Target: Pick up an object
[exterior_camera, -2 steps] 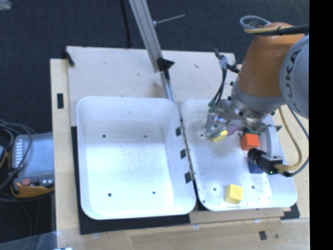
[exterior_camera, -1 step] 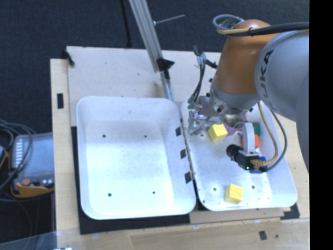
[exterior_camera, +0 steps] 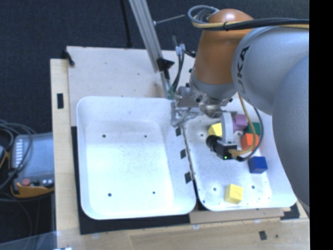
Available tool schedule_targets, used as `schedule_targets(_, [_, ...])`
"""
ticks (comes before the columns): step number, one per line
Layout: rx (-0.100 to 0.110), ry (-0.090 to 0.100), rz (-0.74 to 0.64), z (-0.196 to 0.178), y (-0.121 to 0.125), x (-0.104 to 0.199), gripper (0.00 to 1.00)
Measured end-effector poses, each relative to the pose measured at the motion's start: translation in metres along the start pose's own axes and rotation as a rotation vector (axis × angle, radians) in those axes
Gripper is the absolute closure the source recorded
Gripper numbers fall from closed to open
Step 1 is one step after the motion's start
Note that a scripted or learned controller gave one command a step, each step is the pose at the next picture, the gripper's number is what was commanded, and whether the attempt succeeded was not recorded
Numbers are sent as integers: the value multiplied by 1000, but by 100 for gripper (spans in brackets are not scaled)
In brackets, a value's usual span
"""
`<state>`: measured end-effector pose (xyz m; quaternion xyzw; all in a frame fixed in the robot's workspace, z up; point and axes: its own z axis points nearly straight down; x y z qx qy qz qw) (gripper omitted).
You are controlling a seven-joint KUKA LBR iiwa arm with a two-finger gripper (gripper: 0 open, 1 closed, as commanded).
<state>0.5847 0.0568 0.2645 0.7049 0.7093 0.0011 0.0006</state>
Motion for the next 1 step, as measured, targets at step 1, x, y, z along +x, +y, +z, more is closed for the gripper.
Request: schedule_targets(1, [1, -1, 1, 22, 33, 40, 100])
